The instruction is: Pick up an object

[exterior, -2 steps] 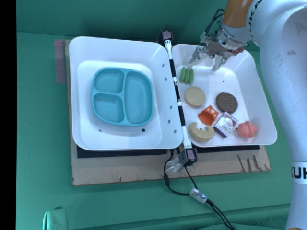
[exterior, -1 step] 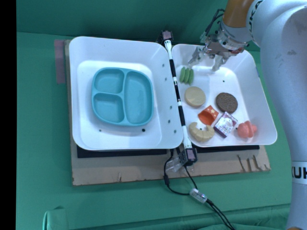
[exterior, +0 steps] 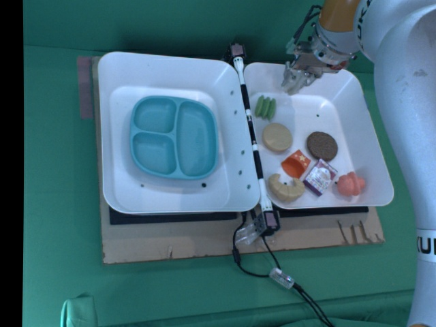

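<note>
Bench surface (exterior: 61,182): covered edge to edge in green cloth, matte, evenly lit, with soft shadows only.
Backdrop (exterior: 170,9): the same green, a darker band along the top of the view, meeting the bench at a straight horizontal line.
Cardboard sheet (exterior: 170,244): brown, flat on the cloth, its front and left edges exposed.
Black mat (exterior: 177,217): thin dark strip showing on the cardboard's front part.
Tape patch (exterior: 85,87): dull purplish-brown, at the cardboard's left edge.
Cable (exterior: 300,291): black, with a clear connector, trailing across the cloth toward the lower right.
Cloth fold (exterior: 78,312): pale green, at the bottom left.
</note>
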{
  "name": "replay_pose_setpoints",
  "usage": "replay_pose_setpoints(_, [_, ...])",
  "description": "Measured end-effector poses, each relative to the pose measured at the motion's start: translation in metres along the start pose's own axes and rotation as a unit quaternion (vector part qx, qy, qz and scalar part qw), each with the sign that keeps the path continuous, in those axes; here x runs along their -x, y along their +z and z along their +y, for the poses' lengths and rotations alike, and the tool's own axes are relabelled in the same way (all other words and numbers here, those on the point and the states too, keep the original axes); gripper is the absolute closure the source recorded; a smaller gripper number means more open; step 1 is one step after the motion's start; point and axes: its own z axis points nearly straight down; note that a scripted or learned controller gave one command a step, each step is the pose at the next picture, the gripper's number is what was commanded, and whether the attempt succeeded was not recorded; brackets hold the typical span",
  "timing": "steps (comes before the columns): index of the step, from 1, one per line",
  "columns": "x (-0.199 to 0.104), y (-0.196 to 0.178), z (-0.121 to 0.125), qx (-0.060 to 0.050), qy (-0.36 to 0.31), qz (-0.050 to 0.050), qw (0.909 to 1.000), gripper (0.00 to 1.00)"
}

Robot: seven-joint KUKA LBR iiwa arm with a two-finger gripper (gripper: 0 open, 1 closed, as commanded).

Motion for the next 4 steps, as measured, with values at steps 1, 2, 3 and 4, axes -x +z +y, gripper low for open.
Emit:
replay_pose_setpoints(1, [0.002,0.000,0.000,0.000,0.001,-0.002,1.0000,0.00])
replay_pose_setpoints(2, [0.002,0.012,-0.001,-0.002,-0.002,-0.002,1.0000,0.00])
replay_pose_setpoints(3, [-0.005,-0.001,0.000,0.000,-0.001,0.007,1.0000,1.00])
replay_pose_setpoints(4, [-0.003,-0.001,0.000,-0.001,-0.001,0.005,1.0000,0.00])
